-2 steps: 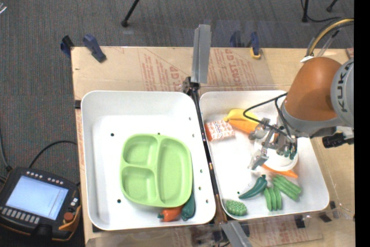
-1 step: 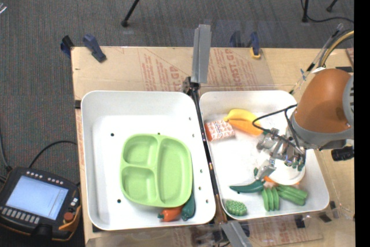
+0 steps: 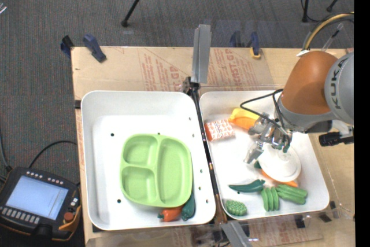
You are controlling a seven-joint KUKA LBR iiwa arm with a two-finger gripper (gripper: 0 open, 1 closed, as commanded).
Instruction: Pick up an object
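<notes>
Camera view. My gripper [image 3: 258,150] is positioned over the right bin [image 3: 217,102], near that bin's centre, with my arm [image 3: 309,89] entering from the right side of the view. My wrist carries the orange band, and a black cable loops from it toward the gripper body. My fingers point down and to the left. I cannot tell how far apart they stand, and nothing is visibly held between them.

Contents of the right bin:
- A white cup-shaped object [image 3: 283,166] lies just right of my fingertips, resting over an orange item [image 3: 276,179] of which only an edge shows.
- A yellow-orange toy [image 3: 244,118] lies above and left of my gripper.
- A red-and-white patterned packet [image 3: 219,129] lies against the bin's left wall.
- A dark green pepper-shaped toy [image 3: 247,186] lies below my gripper.
- Two light green pea pods [image 3: 283,195] lie side by side near the lower right corner.
- A textured green oval toy [image 3: 236,207] lies at the lower edge.

Contents of the left bin [image 3: 98,124]:
- A light green three-compartment plate [image 3: 156,169] sits at the centre.
- An orange toy [image 3: 171,214] and a dark green toy [image 3: 188,211] lie touching, at the plate's lower edge.

A teach pendant [image 3: 37,201] rests on the floor at lower left.
</notes>
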